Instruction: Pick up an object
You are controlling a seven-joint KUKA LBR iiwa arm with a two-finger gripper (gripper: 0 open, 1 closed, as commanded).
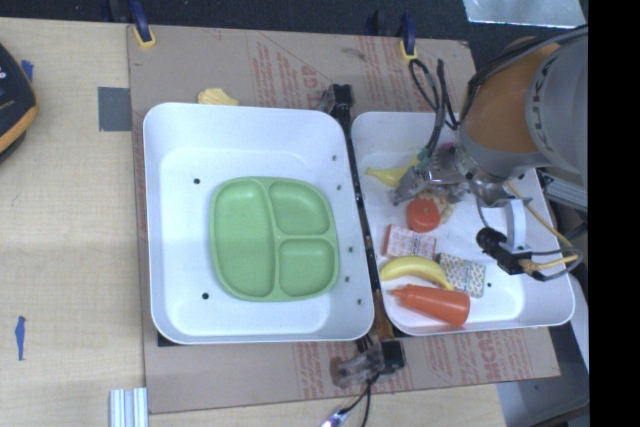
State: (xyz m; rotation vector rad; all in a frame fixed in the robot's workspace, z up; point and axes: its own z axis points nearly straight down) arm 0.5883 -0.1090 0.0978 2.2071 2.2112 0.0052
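Green plate (272, 237) centred left bin (170, 140), margins free; right bin (545, 310) crowded.

We see a bulky arm (545, 110), grey with a broad orange band just above the wrist. Black cables loop beside that band. The metallic pincer (432, 177) has a black fitting and yellowish wires nearby.
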